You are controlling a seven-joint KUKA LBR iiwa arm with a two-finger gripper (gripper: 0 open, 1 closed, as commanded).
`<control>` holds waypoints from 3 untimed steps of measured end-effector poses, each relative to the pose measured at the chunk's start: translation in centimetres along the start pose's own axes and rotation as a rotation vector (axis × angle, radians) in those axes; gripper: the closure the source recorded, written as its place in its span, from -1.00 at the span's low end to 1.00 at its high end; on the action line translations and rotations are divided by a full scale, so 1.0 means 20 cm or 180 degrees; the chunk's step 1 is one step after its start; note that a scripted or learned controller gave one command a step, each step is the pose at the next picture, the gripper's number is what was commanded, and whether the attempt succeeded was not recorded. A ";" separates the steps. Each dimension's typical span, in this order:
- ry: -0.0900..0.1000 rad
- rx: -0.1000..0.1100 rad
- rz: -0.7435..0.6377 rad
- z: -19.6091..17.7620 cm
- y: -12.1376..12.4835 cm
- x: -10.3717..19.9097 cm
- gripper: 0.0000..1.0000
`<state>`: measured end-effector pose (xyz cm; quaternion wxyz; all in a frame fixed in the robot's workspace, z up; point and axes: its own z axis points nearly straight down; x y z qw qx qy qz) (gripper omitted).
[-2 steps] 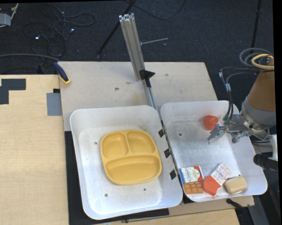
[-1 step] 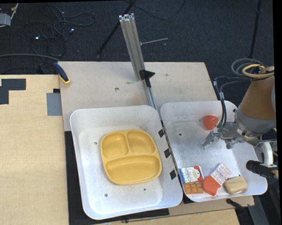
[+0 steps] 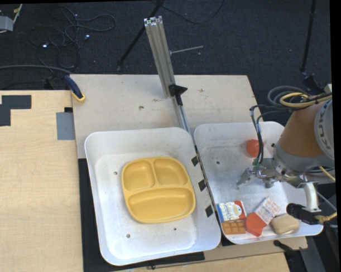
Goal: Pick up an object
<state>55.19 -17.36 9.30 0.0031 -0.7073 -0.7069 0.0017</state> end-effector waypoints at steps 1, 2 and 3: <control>-0.0002 -0.0006 0.0008 -0.06 0.00 -0.01 1.00; -0.0007 -0.0025 -0.0004 -0.28 -0.01 0.00 1.00; -0.0009 -0.0030 -0.0005 -0.49 0.01 -0.02 1.00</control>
